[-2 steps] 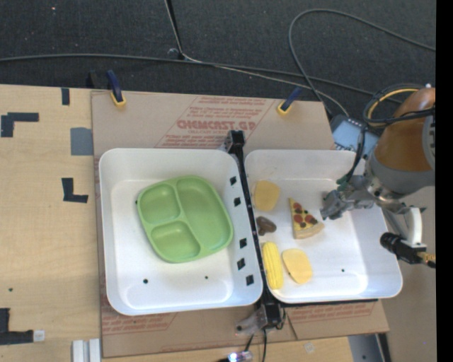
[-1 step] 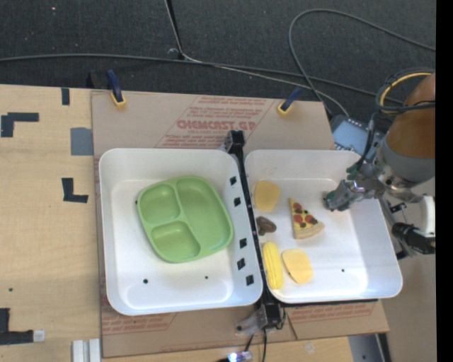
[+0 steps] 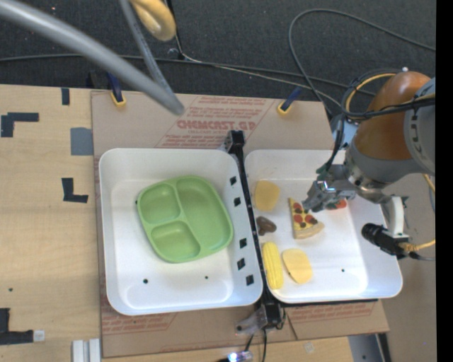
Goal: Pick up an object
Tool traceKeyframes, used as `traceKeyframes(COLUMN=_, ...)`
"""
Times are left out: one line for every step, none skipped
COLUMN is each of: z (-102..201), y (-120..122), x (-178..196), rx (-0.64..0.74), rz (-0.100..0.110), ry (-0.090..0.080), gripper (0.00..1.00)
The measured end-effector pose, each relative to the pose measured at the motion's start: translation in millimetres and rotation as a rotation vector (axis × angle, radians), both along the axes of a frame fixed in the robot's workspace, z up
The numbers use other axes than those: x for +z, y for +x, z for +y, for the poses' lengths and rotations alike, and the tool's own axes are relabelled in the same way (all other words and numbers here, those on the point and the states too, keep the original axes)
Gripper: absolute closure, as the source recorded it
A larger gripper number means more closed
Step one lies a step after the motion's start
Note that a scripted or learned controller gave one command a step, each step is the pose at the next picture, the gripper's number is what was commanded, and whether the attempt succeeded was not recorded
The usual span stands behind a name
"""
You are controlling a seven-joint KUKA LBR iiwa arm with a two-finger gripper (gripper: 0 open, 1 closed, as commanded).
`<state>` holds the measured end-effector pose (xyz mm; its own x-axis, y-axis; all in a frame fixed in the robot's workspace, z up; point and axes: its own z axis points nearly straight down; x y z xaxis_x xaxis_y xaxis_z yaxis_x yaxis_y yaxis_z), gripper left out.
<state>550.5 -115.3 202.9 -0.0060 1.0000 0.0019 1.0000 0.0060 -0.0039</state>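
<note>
Pizza slice (image 3: 305,220) | yellow triangle with red and dark dots, flat in right bin (image 3: 368,279) | gripper (image 3: 316,196) just above its top edge | grip cannot be told

Right of the pizza slice (image 3: 305,220), the gripper (image 3: 316,196) was too small and dark for its finger opening to be read. A reddish thing (image 3: 340,204) just right of the pizza slice lay mostly hidden under the arm (image 3: 386,141). Far above and left of the pizza slice, a blurred grey bar (image 3: 78,42) and a yellow blob (image 3: 156,18) were cut off by the top edge.
</note>
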Motion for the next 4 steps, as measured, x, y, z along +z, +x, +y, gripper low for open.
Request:
traceKeyframes(z=48.7, y=4.5, x=-8.2, rx=0.0, rz=0.001, ry=0.0, gripper=1.0)
traceKeyframes(z=96.9, y=-0.8, x=-7.8, rx=0.0, rz=0.001, ry=0.0, gripper=1.0)
traceKeyframes(z=145.6, y=2.8, x=-12.8, rx=0.001, rz=0.001, ry=-0.001, gripper=1.0)
traceKeyframes(z=199.4, y=4.6, x=5.2, rx=0.002, rz=-0.001, ry=-0.001, gripper=1.0)
